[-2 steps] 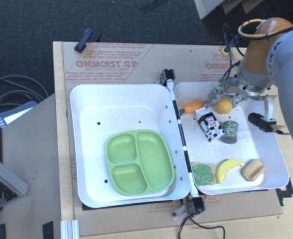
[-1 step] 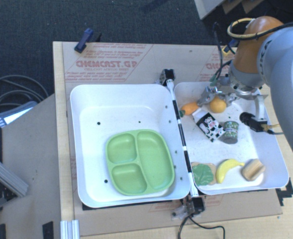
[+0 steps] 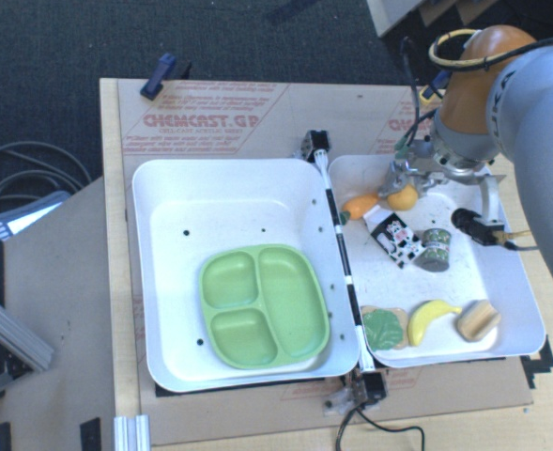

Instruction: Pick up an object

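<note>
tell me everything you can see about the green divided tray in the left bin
The green divided tray is a pale lime, plastic-looking plate shaped as a rounded rectangle, with three compartments: two smaller ones on the camera view's left side, stacked one above the other, and one long one on the right. It lies flat and right side up on the floor of the left bin, turned slightly askew, toward the bin's near right corner. Its compartments hold nothing. It looks close to the bin's right wall; contact is unclear.

The grey arm reaches in from the right, its hand (image 3: 409,178) lowered near the surface's far right corner.
</note>
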You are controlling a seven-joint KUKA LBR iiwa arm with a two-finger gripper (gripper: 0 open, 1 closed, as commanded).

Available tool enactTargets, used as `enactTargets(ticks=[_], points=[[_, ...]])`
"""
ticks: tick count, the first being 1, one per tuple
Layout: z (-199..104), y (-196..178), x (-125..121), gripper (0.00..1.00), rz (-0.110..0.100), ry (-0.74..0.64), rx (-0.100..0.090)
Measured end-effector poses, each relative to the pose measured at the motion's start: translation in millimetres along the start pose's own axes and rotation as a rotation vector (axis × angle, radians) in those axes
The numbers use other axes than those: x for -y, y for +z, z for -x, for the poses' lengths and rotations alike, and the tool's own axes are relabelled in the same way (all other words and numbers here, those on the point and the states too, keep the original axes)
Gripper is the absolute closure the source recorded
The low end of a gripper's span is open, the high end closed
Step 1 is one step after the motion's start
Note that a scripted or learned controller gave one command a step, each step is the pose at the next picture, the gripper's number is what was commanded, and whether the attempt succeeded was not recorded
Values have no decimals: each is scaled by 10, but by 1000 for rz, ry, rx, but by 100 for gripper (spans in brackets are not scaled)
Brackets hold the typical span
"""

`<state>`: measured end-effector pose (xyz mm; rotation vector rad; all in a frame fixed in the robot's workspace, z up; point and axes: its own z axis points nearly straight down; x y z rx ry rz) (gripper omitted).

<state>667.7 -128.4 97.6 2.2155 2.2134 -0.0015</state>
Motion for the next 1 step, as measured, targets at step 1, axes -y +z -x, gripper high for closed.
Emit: enactTargets(ticks=[1], points=[[-823,-891,-2,100,-3,-3,-8]])
